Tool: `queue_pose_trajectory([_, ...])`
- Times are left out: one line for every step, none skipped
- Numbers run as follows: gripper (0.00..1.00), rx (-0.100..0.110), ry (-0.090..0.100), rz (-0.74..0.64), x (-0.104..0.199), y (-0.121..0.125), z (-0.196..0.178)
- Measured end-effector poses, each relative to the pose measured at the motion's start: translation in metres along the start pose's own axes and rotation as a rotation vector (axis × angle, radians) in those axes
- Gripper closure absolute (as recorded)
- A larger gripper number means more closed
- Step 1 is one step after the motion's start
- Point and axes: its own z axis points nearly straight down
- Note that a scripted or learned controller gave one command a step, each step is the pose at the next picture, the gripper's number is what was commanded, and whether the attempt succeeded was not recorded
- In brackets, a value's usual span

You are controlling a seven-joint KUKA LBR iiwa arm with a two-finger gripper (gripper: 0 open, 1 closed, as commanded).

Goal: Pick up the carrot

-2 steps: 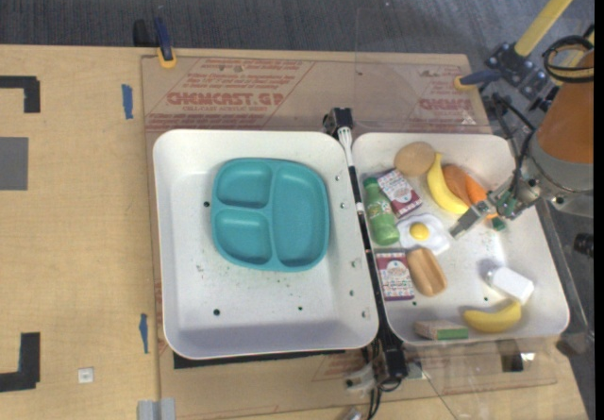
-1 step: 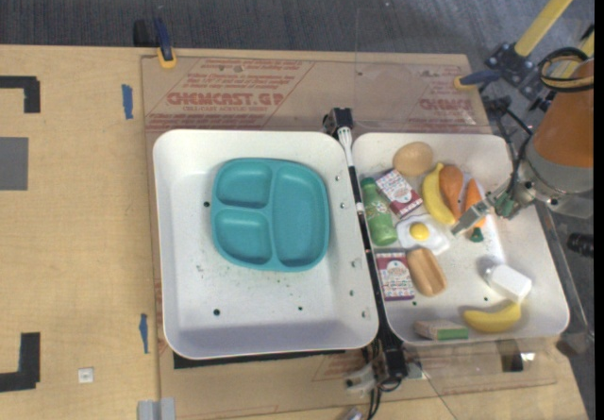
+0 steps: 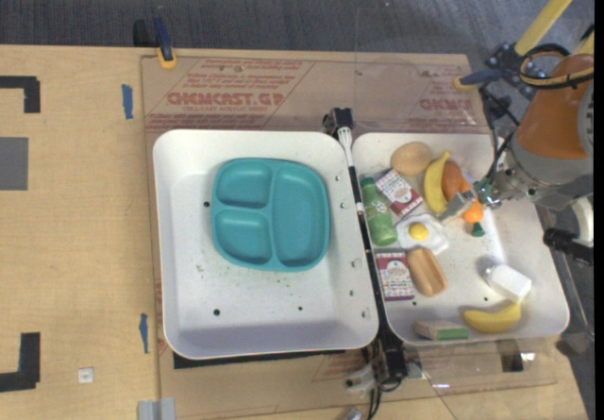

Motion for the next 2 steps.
queue_pose_trajectory([1.00, -0.012, -0.011, 0.001, -0.003, 0.003, -0.014])
queue_pose_trajectory([1.00, 0.001, 0.004, 0.316, 0.054, -0.006, -0.086])
